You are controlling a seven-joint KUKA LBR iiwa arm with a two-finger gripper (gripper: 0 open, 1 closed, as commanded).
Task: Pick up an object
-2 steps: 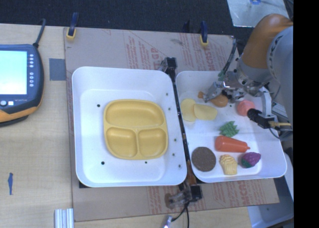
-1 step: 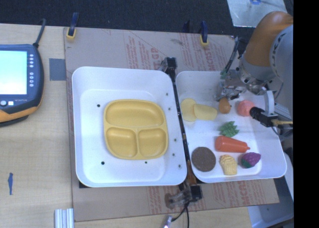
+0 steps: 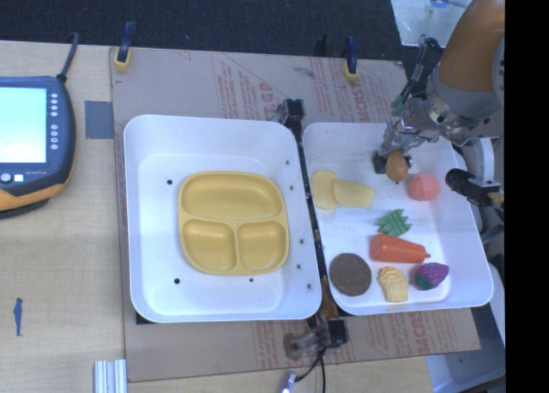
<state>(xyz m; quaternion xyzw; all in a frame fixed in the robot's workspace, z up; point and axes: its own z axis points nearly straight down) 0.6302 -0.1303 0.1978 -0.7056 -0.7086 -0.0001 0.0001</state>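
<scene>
My gripper [image 3: 395, 158] hangs over the far part of the right bin [image 3: 467, 297], its dark fingers shut on a small brown-orange ball-like toy [image 3: 397, 166]. The toy sits just below the fingertips, above the bin floor. Lying in the same bin are a pink ball [image 3: 422, 186], a pale yellow piece [image 3: 341, 190], a green leafy toy [image 3: 395, 222], an orange carrot [image 3: 398, 250], a brown disc [image 3: 350, 273], a yellow corn piece [image 3: 393, 283] and a purple toy [image 3: 431, 275].
The left bin [image 3: 150, 288] holds a yellow divided plate [image 3: 233, 220]. A handheld control pendant [image 3: 30, 138] lies at the far left of the bench. Blue clamps [image 3: 125, 46] pin the cardboard sheet at the back.
</scene>
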